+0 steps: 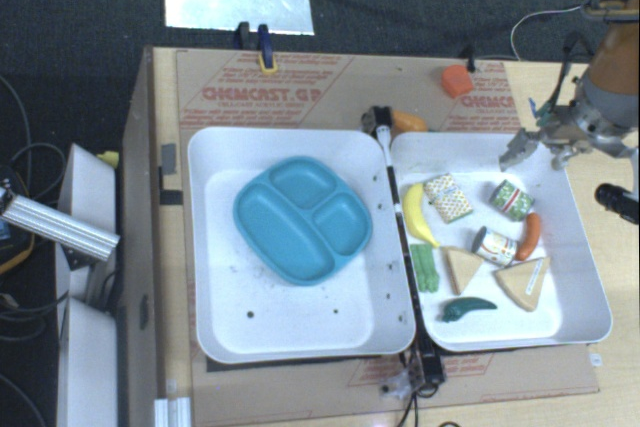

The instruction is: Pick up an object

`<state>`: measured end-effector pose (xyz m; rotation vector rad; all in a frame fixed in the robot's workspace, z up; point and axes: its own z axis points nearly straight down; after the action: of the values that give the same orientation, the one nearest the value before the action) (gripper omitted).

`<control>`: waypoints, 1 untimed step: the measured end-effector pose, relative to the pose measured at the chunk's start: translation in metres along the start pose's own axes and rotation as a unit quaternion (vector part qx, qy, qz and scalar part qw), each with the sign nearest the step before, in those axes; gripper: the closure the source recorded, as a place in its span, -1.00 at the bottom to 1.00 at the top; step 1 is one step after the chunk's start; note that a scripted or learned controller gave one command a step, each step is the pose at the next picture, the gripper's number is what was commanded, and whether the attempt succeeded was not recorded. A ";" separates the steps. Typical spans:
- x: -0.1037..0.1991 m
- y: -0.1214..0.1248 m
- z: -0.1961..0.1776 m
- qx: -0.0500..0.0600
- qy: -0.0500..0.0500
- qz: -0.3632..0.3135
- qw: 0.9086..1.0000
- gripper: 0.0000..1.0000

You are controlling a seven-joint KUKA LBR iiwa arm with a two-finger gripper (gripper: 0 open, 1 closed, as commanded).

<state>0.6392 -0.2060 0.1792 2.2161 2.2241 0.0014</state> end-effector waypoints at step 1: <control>0.000 0.001 0.063 0.001 0.000 0.000 1.000 -1.00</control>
<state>0.6401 -0.2059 0.1158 2.2183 2.2247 0.0000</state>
